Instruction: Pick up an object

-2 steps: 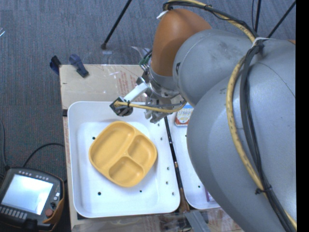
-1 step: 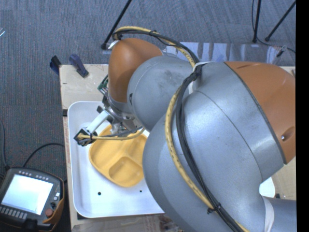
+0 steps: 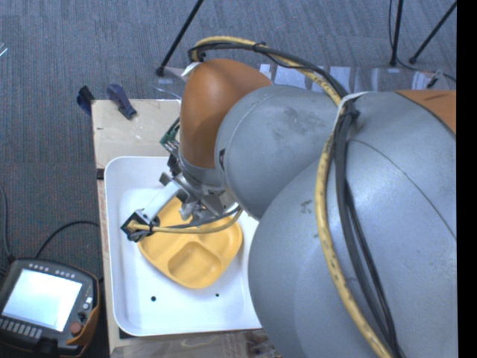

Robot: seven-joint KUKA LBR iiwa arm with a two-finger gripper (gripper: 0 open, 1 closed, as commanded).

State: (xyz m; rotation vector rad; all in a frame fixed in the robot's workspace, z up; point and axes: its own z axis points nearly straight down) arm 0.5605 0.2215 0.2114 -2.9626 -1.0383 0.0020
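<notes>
A large grey robot arm point(image 3: 358, 222) with an orange band reaches in from the right, covering most of the bench. Its gripper point(image 3: 195, 209) hangs low over the far edge of a yellow compartmented dish point(image 3: 197, 263); whether it is open or closed cannot be told. The dish lies in the middle of the white bin point(image 3: 149, 308). A blue clamp point(image 3: 121, 100) sits on the bench's far left corner. A handheld control screen point(image 3: 46, 300) rests on the grey carpet, near left.
</notes>
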